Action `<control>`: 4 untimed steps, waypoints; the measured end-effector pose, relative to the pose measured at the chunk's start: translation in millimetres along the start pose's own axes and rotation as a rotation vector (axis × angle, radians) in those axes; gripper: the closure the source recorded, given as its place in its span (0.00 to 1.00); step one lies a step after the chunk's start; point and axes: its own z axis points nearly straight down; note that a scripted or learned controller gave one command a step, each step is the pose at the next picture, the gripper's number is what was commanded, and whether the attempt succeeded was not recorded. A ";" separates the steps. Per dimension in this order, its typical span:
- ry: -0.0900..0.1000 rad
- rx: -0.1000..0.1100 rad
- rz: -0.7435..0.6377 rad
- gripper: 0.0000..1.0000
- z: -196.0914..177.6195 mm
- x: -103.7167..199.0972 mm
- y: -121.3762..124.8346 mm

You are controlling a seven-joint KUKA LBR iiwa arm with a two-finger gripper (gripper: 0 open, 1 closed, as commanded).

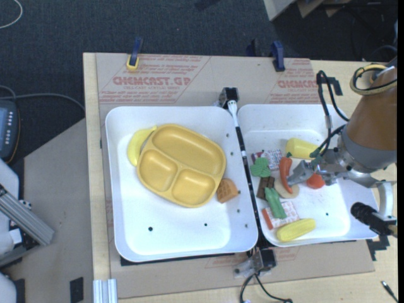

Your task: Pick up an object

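Note:
My gripper point(299, 175) is low in the right bin point(328, 115), reaching in from the right. Its tip sits over a cluster of toy foods, beside an orange carrot point(285, 167) and a beige disc point(288, 190). A red piece point(315, 182) lies right under the gripper body, partly hidden. A yellow fruit point(302, 148) lies just behind the gripper. Further left are a green leafy piece point(259, 167), a brown block point(265, 185) and a green pickle point(274, 201). A yellow corn cob point(295, 230) lies near the front wall.
The left bin point(126, 219) holds a yellow divided plate point(181, 165) lying over a yellow banana point(135, 146), with a brown pastry point(227, 190) at the plate's right. A printed card point(282, 214) lies in the right bin. Black cables point(326, 100) hang behind the arm.

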 end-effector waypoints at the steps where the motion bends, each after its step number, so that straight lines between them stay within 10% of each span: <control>1: -0.001 -0.002 0.000 0.00 45.7 0.7 6.9; 2: -0.001 -0.002 0.001 0.00 82.4 1.5 6.4; 3: -0.002 -0.007 0.002 1.00 70.1 0.9 7.0; 4: -0.004 -0.011 0.000 1.00 27.6 2.0 7.2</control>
